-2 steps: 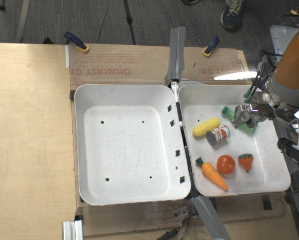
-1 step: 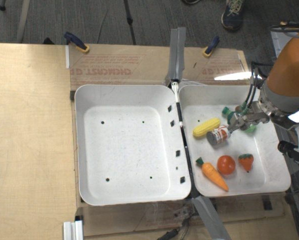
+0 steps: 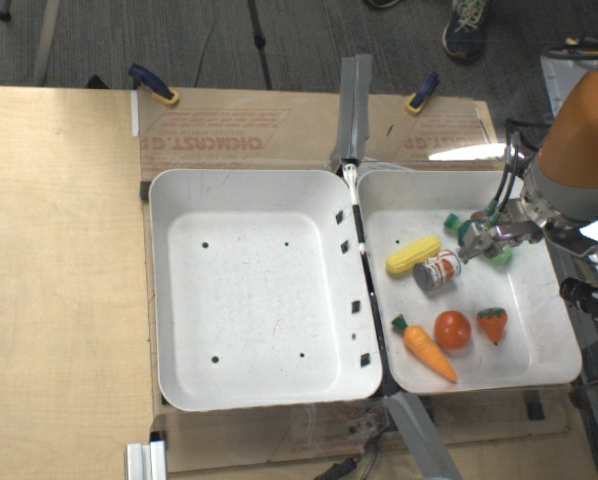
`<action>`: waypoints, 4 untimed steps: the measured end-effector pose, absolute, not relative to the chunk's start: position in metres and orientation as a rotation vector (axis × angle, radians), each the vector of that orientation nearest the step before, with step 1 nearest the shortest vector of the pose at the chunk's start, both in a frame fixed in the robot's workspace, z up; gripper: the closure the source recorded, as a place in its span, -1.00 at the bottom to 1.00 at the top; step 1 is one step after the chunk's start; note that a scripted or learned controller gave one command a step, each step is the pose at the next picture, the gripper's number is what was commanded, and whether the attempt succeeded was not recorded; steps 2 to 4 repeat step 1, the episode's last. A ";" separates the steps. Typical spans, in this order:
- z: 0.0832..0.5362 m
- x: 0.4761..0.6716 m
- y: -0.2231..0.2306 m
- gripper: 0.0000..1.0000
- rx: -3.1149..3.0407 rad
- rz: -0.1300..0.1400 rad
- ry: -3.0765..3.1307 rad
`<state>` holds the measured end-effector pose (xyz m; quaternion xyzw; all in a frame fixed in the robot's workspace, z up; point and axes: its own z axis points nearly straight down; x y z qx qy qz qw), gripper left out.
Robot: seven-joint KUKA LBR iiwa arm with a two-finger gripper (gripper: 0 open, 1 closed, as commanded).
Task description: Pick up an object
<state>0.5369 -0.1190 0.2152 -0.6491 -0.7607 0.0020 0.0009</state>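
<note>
Gripper [image 3: 476, 240] low in right bin [image 3: 539, 368], over a green item [image 3: 500, 255] (grip unclear), can [image 3: 437, 271] just beside

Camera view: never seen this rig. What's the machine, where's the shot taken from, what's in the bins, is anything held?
This is one fixed camera above a bench, looking down at a slant. The machine is a robot arm with an orange band, reaching in from the right; its gripper sits low over the right bin. Two shallow white bins stand side by side. The left bin is on the other side of the divider. In the right bin lie a toy corn cob, a small can on its side, a tomato, a carrot, a strawberry and something green right at the gripper. The view is too small to tell whether anything is gripped.
</note>
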 end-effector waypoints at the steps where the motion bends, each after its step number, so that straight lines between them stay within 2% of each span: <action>1: 0.237 0.528 -0.101 1.00 -2.158 0.002 -2.285; 4: 0.237 0.528 -0.101 1.00 -2.158 0.002 -2.285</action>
